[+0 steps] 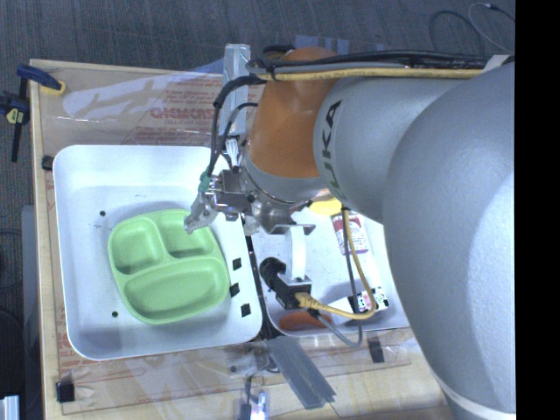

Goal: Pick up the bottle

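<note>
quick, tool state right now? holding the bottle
tool: cannot be told; it hangs over the green tray's upper right corner, nothing visibly in it.

1. A single fixed camera sits above the light wooden counter (131, 103), looking down at a slant.
2. Both shallow white plastic bins lie in view: the left bin (79, 234) shows whole, the right bin (385, 309) only in part.
3. The big grey robot arm with its orange band (420, 173) enters from the right, close under the lens, covering much of that side.

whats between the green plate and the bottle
In the camera view, the divider where both bins meet, with the gripper above the green plate; the bottle lies right.
</note>
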Available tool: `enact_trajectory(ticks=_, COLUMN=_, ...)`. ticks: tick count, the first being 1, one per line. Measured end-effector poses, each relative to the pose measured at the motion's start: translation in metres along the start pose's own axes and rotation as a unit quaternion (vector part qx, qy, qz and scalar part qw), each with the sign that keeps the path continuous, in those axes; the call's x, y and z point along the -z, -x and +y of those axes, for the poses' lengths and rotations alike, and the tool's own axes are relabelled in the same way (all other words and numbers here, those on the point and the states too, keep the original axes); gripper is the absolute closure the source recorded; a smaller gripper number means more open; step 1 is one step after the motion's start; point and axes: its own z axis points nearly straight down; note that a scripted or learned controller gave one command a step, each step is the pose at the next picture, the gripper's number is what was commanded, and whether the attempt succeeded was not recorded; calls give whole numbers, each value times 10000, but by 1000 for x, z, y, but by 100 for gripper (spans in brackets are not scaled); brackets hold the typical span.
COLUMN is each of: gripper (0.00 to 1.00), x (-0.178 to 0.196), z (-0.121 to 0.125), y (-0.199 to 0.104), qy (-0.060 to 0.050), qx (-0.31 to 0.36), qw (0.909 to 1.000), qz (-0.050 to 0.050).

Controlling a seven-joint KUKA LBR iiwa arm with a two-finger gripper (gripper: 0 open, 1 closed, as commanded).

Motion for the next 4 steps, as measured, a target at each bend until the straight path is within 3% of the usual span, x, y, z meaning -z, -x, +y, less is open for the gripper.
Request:
enact_trajectory(ticks=1, gripper=0, x=-55, z=-39, y=-9, qy=-16, qx=-35, qw=10000, qz=-6)
enact_trajectory(ticks=2, gripper=0, x=-61, z=-36, y=10, qy=0, qx=-1295, qw=9916, qz=-1)
enact_trajectory(ticks=3, gripper=0, x=-56, z=-15, y=28, qy=-10, qx=-2779, qw=9606, qz=3)
enact_trajectory(ticks=4, gripper=100, x=-47, z=-15, y=26, qy=-48, qx=-2727, qw=9621, qz=-1)
